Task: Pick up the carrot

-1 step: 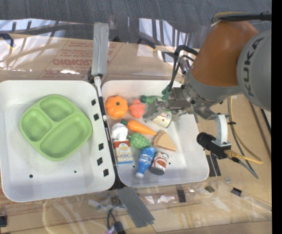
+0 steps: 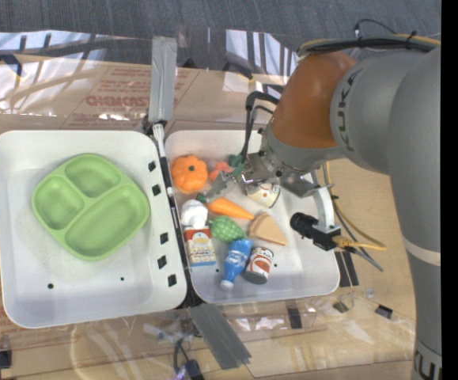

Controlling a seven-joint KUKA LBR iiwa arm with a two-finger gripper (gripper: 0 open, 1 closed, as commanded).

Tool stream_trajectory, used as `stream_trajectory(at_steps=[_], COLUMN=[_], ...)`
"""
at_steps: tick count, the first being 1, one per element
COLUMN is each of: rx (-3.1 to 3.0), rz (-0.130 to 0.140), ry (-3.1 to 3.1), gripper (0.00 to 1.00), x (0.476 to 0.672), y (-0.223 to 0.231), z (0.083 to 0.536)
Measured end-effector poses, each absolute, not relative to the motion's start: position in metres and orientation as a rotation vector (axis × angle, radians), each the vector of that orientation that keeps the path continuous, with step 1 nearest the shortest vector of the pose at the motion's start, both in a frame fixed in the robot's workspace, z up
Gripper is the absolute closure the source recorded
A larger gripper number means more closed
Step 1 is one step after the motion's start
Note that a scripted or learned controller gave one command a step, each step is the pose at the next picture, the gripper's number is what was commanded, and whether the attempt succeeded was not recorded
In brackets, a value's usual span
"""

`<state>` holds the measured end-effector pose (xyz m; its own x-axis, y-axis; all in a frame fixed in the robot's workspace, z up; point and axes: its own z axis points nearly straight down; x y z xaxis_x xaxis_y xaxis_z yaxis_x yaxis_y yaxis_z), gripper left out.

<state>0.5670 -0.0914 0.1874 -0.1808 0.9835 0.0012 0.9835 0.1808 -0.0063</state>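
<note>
The carrot (image 2: 230, 208), orange with a pointed tip, lies on its side in the middle of the right bin (image 2: 316, 279). It sits between an orange pumpkin (image 2: 189, 174) and a tan wedge (image 2: 266, 229). My gripper (image 2: 240, 178) hangs under the orange wrist band, just above and behind the carrot, near the bin's back half. Nothing shows as held in it. The wrist hides part of the objects behind the carrot.
The right bin also holds a green bumpy vegetable (image 2: 227, 229), a blue bottle (image 2: 235, 261), a small can (image 2: 258, 264), a red-and-white carton (image 2: 200, 246) and a white item (image 2: 194, 211). A green divided plate (image 2: 92, 204) lies in the left bin (image 2: 15, 291).
</note>
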Motion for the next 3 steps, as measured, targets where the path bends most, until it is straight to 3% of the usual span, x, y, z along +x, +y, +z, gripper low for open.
stream_trajectory(at_steps=[1,2,3], rx=[-1.909,-1.897,-1.962], rz=[-0.008,-0.009,0.001], ry=[-2.511,-2.515,-2.453], gripper=[0.0,1.0,1.0], x=[0.545,0.545,0.52], y=[-0.123,-0.121,-0.084], z=[0.098,0.108,0.192])
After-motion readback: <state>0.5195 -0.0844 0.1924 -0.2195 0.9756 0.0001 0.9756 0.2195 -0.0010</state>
